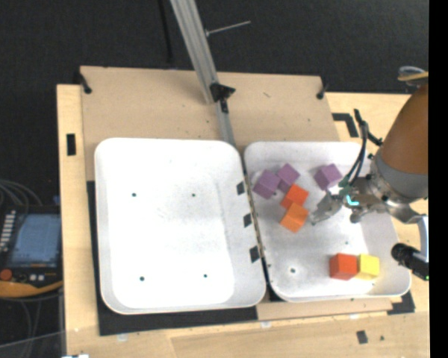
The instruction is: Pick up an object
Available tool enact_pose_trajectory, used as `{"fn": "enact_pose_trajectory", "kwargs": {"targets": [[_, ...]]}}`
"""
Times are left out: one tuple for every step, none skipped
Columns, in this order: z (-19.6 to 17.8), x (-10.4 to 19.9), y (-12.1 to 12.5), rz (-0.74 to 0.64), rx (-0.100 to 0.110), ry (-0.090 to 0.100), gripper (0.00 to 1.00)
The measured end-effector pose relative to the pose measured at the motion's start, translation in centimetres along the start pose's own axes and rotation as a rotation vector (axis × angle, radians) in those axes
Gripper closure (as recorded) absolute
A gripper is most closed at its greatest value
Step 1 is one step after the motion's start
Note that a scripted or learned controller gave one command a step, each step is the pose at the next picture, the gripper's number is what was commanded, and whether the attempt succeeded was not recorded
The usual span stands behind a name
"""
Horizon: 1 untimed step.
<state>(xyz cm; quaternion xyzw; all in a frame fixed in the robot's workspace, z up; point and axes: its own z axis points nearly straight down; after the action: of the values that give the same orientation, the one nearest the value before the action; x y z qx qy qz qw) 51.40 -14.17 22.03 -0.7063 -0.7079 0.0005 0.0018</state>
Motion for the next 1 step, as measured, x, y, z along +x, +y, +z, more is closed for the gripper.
{"fn": "enact_pose_trajectory", "kwargs": {"targets": [[-0.18, -0.03, 0.08, 0.002, -0.005, -0.001, 0.00]]}}
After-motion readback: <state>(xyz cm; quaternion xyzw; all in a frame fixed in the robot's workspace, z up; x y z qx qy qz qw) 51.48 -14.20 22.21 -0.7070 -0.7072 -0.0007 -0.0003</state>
